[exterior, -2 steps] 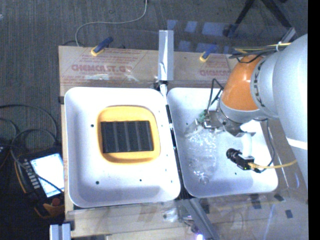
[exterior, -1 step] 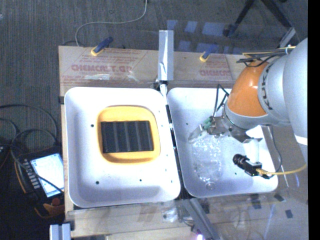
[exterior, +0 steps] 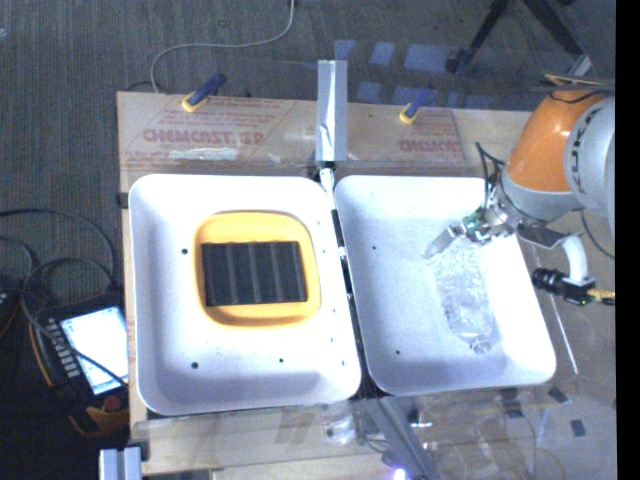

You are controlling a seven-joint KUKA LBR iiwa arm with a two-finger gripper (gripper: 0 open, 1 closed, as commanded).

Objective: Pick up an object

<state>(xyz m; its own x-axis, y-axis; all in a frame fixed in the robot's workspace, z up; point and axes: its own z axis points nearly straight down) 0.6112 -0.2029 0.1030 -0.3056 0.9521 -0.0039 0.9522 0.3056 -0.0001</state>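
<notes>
Camera view: clear plastic bottle (exterior: 466,293) lying in right bin (exterior: 400,298), cap end toward near edge. Jaws (exterior: 478,226) over bin's far right part, just above bottle's upper end; opening cannot tell. Yellow tray (exterior: 258,269) with dark insert in left bin (exterior: 160,298). Handheld tablet (exterior: 85,343) off surface at left.

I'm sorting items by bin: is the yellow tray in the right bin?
No, the yellow tray lies in the left bin; the right bin holds a clear plastic bottle.
</notes>
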